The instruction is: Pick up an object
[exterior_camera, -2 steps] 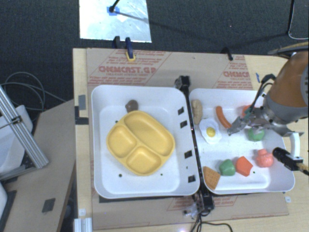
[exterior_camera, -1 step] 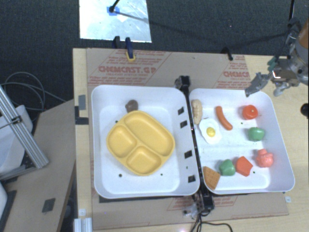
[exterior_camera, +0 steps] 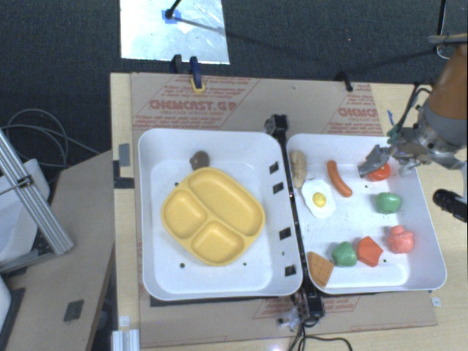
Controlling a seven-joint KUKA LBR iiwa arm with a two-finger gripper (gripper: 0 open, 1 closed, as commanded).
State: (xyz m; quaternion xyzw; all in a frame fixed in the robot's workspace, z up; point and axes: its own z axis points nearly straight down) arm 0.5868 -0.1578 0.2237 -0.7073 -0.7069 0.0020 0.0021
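Observation:
My gripper point(exterior_camera: 387, 162) hangs over the far right part of the right bin point(exterior_camera: 428, 269), its two fingers spread apart and open. A red-orange toy point(exterior_camera: 379, 172) lies just below the left finger point(exterior_camera: 370, 161), partly hidden by it; nothing is lifted between the fingers. In the same bin lie an orange sausage point(exterior_camera: 338, 178), a fried egg point(exterior_camera: 319, 199), a beige piece point(exterior_camera: 298, 167), a green pepper point(exterior_camera: 388, 202), a pink toy point(exterior_camera: 400, 239), a red block point(exterior_camera: 369, 251), a green toy point(exterior_camera: 344, 254) and an orange wedge point(exterior_camera: 319, 268).
The left bin point(exterior_camera: 157, 269) holds a yellow divided plate point(exterior_camera: 212, 216) and a small brown item point(exterior_camera: 199, 160). A black divider point(exterior_camera: 291, 218) runs between the bins. A black part of the arm point(exterior_camera: 451, 202) juts in at the right bin's right edge.

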